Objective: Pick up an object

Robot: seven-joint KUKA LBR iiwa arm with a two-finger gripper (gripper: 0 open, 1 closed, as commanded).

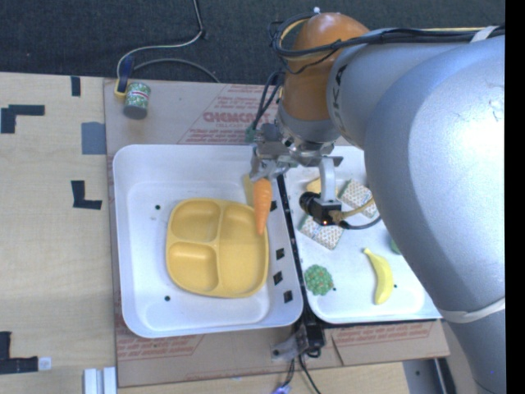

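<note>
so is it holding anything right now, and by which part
It looks like the gripper holds the carrot by its top end; the rest hangs over the yellow tray.

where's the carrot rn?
The carrot hangs point-down just below the gripper, over the left bin's right edge, overlapping the top right corner of the yellow divided tray.

A small can [136, 100] stands on cardboard [213, 113] behind the left bin; a cable [194, 15] loops nearby.
</note>
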